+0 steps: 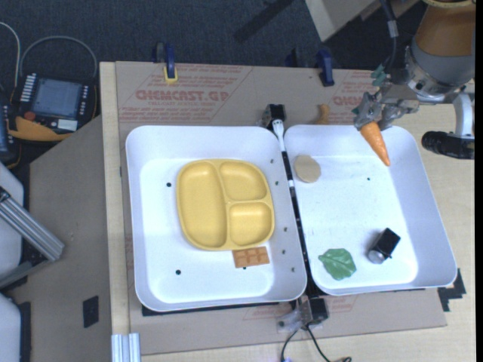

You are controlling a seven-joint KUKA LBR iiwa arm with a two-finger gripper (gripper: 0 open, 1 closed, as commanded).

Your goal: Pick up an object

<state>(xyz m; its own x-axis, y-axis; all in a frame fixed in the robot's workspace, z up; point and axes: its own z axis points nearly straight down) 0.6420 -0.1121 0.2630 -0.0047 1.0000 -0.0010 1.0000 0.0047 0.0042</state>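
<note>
My gripper (375, 119) hangs over the far edge of the right bin (423, 202), shut on the thick end of an orange carrot (376, 142). The carrot points down and to the right, lifted above the bin floor. Lower in the same bin lie a tan round cookie (307, 169), a green leafy piece (336, 263) and a small black object (384, 245).
The left bin (151, 202) holds a yellow divided plate (224, 202) and a brown waffle piece (250, 257) just below it. A black bracket (275, 115) sits at the far end of the seam between the bins. The arm's orange band (445, 21) rises at the top right.
</note>
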